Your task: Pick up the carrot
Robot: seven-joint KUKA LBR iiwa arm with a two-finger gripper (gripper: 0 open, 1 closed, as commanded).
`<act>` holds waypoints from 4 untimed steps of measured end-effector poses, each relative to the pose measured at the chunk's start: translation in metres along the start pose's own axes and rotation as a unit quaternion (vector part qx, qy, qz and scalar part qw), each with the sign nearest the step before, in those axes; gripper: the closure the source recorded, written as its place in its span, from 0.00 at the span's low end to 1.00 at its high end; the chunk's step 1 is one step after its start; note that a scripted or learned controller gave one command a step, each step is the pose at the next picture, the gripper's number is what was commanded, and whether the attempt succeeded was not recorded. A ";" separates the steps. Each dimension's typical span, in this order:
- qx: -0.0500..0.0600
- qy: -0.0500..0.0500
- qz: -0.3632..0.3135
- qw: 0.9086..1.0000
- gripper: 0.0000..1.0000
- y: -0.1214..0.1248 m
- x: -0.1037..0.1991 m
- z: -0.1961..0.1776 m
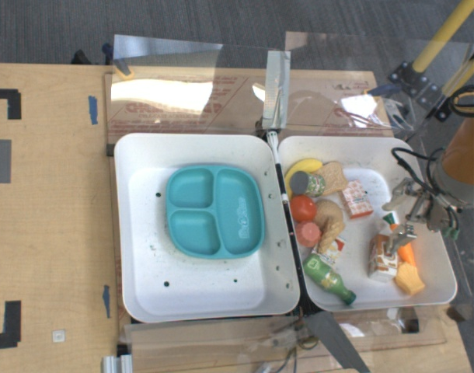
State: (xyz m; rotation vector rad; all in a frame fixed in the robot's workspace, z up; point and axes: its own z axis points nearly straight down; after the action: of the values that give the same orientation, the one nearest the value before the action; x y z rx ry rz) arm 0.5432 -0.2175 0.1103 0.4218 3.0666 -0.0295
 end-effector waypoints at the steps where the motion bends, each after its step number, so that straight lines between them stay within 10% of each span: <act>1: -0.004 0.007 0.009 1.000 0.00 -0.006 -0.022 0.002; 2: -0.004 -0.008 0.057 0.998 0.00 -0.016 0.035 -0.002; 3: -0.005 0.008 0.065 0.998 0.00 -0.016 0.015 0.001; 4: -0.005 -0.008 0.076 0.997 0.00 -0.022 0.039 -0.002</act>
State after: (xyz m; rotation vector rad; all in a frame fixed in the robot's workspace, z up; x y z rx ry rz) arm 0.4993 -0.2279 0.1102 0.6503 3.0068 -0.0115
